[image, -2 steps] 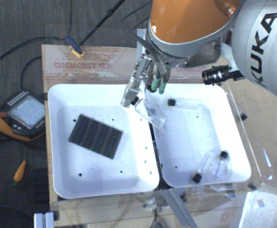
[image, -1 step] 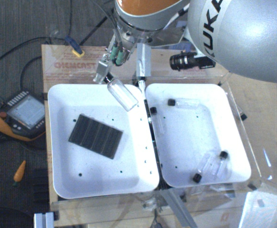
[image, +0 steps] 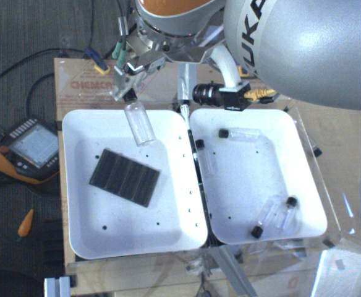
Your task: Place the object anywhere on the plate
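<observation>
The grey arm (image: pixel 292 36) with its orange band fills the upper part of the view, reaching in over the two white bins that stand side by side on the surface. The left bin (image: pixel 81 228) carries the dark ribbed plate (image: pixel 124 177), a flat rectangle lying askew near its middle. The right bin (image: pixel 304 166) holds several more clear vials with black caps, one near the back wall and others at the front corner. Above the back edge of the left bin the gripper (image: pixel 127 94) hangs with its jaws closed on the black cap end of a clear vial (image: pixel 139 123), whose transparent body slants down toward the plate but sits apart from it, nearer the bin's back wall. The vial looks light, stiff and smooth; judging by its clear wall it is probably thin plastic or glass, so it could slip or swing in a pinch taken at one end, and it is round enough to roll once set down. The cap seems the safer hold, being opaque and likely less slick than the body. The plate's ribs may help stop it rolling off.
</observation>
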